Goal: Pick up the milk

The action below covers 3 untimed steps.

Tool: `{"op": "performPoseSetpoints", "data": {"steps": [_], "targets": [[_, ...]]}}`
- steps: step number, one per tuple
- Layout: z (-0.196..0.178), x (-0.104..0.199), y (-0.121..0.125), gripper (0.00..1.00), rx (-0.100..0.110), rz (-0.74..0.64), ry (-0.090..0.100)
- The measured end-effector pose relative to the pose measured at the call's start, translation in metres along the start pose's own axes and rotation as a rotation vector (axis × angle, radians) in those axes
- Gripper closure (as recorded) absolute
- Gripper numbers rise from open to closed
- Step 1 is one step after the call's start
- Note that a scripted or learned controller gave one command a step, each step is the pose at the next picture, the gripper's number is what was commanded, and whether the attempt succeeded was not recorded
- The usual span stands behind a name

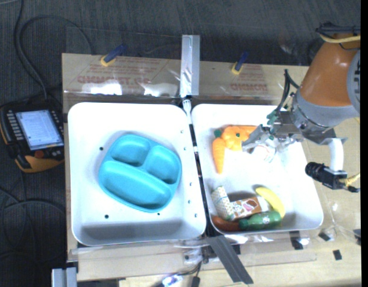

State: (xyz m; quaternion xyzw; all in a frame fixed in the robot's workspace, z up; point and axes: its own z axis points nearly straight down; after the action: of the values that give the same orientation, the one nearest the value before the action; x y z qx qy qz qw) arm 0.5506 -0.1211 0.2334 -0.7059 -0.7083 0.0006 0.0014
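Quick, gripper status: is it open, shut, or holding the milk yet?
Gripper: cannot be told from this view. It hangs over the right bin beside the orange pepper, apart from the milk.

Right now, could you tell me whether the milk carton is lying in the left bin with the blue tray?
No, the milk carton lies in the right bin beside the banana; the blue tray sits in the left bin.

The milk (236, 207) was a small carton with a pale, patterned top end and a red-brown printed side. It lay tipped over on its side in the right bin (294, 178), near that bin's front wall, its pale end pointing left. It rested among a cluster of toy foods, touching the banana (271, 200) and the green vegetable (261, 220) beside it.
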Motion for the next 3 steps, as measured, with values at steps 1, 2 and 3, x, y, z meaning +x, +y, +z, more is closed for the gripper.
{"op": "performPoseSetpoints", "data": {"steps": [1,2,3], "targets": [[0.089,-0.041,-0.068,0.0,0.002,0.056,0.0],[0.016,-0.07,-0.036,0.0,-0.001,0.042,-0.001],[0.131,-0.062,-0.042,0.0,0.0,-0.22,0.001]]}}
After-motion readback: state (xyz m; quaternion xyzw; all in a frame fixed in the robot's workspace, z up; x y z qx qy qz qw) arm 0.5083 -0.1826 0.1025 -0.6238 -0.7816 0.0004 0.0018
